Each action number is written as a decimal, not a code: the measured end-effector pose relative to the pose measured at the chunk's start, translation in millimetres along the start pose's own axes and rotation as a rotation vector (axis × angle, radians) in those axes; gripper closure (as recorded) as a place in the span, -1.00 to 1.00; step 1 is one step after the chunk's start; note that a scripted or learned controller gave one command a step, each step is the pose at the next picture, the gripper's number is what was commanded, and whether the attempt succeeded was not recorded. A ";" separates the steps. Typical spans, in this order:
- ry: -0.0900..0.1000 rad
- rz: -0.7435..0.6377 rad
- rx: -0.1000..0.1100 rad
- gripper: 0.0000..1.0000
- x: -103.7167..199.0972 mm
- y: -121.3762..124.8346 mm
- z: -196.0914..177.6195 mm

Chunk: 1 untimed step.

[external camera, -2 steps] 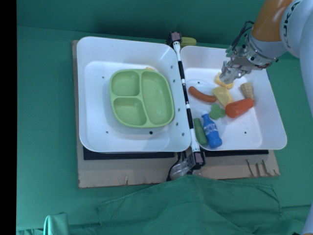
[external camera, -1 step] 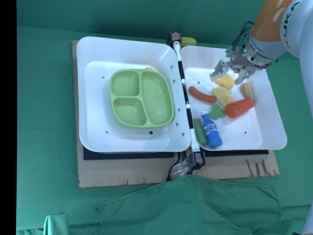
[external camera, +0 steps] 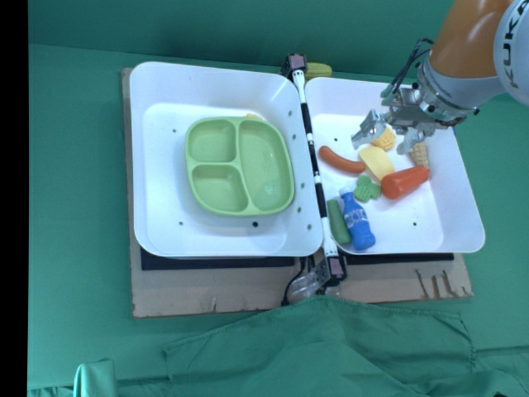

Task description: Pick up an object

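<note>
We see a rounded arm [external camera: 483, 35] with a glossy orange band and a pale grey shell beside it bearing dark lettering. Below the band sits a grey ribbed wrist collar, with thin black cables looping toward the bare-metal claw [external camera: 388, 136].

Lime green divided plate [external camera: 240, 165], white bins [external camera: 165, 89], red sausage [external camera: 340, 160], blue bottle [external camera: 358, 220], orange carrot [external camera: 405, 181], green cloth [external camera: 74, 180] over worktop

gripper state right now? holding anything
gripper: open, holding nothing, fingers spread above the yellow toy in the right bin.
</note>
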<state>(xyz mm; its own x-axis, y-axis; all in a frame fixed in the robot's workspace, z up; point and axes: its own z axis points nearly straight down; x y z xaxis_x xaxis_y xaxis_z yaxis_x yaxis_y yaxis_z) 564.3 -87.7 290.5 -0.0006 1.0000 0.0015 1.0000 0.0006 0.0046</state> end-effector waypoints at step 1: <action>-0.003 0.009 0.011 -1.00 -44.7 -13.2 93.4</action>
<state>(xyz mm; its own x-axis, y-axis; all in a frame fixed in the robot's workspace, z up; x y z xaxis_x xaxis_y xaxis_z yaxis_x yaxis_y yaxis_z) 551.5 -132.3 197.0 0.0086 1.0000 -0.0019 0.9999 -0.0087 -0.0064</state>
